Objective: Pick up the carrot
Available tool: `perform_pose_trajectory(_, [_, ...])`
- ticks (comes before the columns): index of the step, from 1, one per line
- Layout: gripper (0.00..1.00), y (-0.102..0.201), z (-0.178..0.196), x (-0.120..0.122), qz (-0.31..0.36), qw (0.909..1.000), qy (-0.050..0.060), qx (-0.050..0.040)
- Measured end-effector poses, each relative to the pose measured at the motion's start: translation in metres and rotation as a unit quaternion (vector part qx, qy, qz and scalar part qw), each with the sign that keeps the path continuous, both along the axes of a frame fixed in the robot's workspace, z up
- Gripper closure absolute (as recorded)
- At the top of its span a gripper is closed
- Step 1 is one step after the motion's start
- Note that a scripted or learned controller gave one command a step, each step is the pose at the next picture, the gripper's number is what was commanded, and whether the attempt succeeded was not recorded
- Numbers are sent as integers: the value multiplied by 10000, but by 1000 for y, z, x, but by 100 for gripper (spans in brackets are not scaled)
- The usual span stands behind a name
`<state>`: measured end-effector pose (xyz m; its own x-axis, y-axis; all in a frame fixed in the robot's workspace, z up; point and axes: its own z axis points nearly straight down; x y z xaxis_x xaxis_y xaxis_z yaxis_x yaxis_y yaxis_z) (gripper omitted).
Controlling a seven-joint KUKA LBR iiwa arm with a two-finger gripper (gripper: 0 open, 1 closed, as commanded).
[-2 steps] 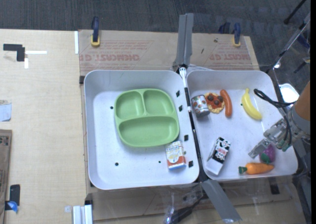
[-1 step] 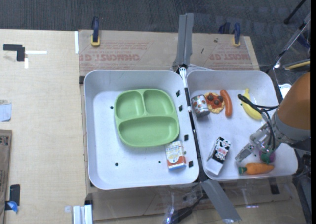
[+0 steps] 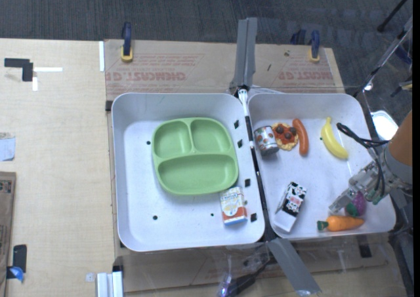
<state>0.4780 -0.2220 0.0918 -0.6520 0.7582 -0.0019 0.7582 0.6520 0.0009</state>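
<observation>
Low, metallic hand (image 3: 346, 202) just above tapered orange carrot (image 3: 343, 223) (grip state unclear).

I count two white bins side by side, the left bin (image 3: 125, 178) and the right bin (image 3: 315, 178). In the left one I see one green divided plate (image 3: 195, 155) and one small carton (image 3: 233, 206), two things in all. In the right one I count one can (image 3: 265, 139), one slice of pizza (image 3: 286, 136), one sausage (image 3: 301, 136), one banana (image 3: 333, 139), one black-and-white milk carton (image 3: 291, 202), one carrot (image 3: 341, 223) and one purple item (image 3: 357, 206) that I cannot identify, seven in all.
</observation>
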Motion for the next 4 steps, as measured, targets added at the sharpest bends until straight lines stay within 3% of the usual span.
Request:
perform_pose_trajectory(1, [0, 40, 73, 1, 722, 9974, -2, -1])
perform_pose_trajectory(2, [0, 7, 5, 0, 929, 9957, -3, 0])
perform_pose_trajectory(3, [0, 41, 29, 1, 829, 9966, -1, 2])
perform_pose_trajectory(4, [0, 46, -1, 0, 1115, 9938, 13, 7])
